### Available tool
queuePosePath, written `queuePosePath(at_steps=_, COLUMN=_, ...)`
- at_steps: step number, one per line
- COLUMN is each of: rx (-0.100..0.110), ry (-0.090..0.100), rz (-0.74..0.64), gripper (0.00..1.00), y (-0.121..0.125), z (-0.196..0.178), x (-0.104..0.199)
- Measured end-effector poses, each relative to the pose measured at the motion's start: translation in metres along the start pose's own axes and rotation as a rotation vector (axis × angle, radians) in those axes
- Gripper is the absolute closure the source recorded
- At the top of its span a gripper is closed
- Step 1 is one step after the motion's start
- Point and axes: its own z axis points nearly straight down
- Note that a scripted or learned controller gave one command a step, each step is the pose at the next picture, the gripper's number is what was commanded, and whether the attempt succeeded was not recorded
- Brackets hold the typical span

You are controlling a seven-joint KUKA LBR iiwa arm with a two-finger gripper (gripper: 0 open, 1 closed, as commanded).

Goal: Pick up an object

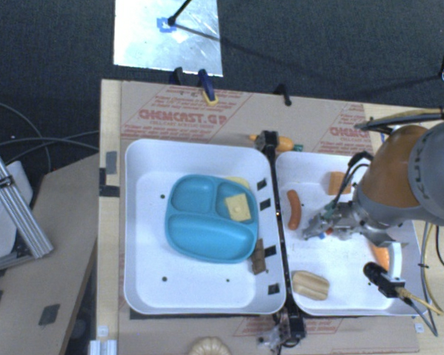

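In the left bin (139, 280), a blue plate (204, 228) sits mid-floor w/ a yellow block (239, 207) in its upper-right compartment. In the right bin (311, 167): sausage (293, 209) along the left edge, bun (311, 284) near the bottom-left corner, orange piece (336, 182) toward the top edge. Gripper (317, 228) low over mid-floor, just right of the sausage; can't tell its grip state.

Glossy blue plastic plate (204, 235) in smooth white plastic bin (146, 280).
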Motion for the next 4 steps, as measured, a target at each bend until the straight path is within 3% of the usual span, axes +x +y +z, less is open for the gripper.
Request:
queuePosePath(at_steps=1, rx=-0.005, ry=-0.001, rz=0.0, gripper=1.0, y=0.001, z=-0.012, x=0.0)
queuePosePath(at_steps=3, rx=-0.01, ry=-0.002, rz=-0.004, gripper=1.0, y=-0.008, z=-0.129, x=0.002)
queuePosePath(at_steps=4, rx=-0.006, ry=-0.001, rz=-0.004, gripper=1.0, y=-0.007, z=-0.142, x=0.003)
